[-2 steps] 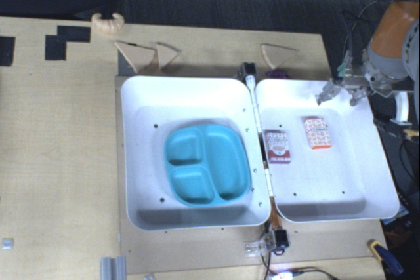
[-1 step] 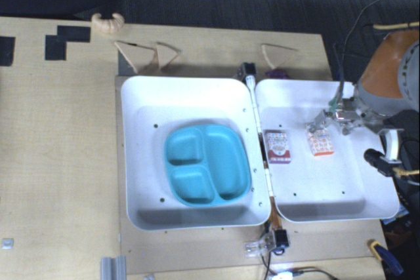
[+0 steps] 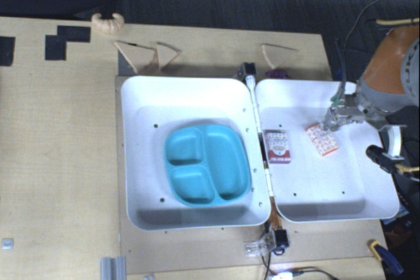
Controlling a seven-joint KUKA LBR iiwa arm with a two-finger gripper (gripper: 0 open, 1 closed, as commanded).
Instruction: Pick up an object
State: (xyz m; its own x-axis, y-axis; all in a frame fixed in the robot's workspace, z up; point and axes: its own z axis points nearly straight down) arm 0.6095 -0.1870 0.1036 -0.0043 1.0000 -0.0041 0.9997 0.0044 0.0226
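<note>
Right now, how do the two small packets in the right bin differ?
The red packet is dark red with a pale label; the white packet is pale with a fine red pattern. The red packet lies square to the bin walls, near the divider; the white packet lies turned at an angle, further right. The red packet lies apart from the arm; the white packet sits right at the pincer. Both are small, flat and lie on the bin floor.

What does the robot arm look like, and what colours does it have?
The arm is grey, with a broad orange band above the wrist. At its end sits a small metallic tool, grey and silver, with a spot of green on it. A thin dark cable runs nearby.
</note>
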